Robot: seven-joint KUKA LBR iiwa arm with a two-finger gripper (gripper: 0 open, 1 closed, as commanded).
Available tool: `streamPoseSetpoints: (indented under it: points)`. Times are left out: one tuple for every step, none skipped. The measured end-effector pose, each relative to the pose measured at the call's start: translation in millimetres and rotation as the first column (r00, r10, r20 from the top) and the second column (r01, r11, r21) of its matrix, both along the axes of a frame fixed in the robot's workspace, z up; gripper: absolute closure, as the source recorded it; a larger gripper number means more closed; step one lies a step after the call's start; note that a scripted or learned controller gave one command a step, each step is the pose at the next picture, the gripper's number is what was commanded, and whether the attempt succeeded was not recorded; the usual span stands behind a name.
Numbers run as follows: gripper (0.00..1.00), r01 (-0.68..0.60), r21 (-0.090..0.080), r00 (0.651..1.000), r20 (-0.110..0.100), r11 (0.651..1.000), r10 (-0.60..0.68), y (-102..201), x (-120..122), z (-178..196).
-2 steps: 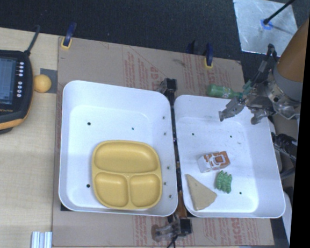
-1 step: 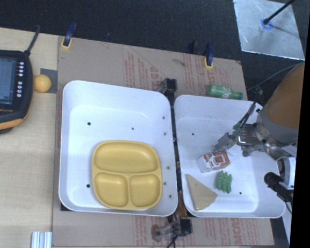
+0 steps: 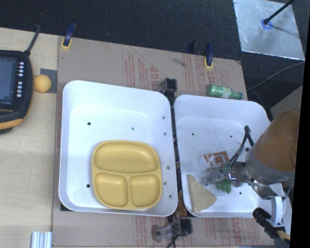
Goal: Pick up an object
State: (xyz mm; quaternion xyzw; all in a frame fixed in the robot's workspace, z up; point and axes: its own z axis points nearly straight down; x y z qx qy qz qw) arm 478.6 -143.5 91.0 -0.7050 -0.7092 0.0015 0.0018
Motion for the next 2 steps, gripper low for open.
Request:
streamPoseSetpoints:
  points:
    - [1.0, -0.005, -0.001, 1.0, 0.0, 1.0, 0.005, -1, 1, 10]
    - [1.0, 0.0, 0.0, 1.0, 0.003, 1.0, 0.0, 88, 20, 111]
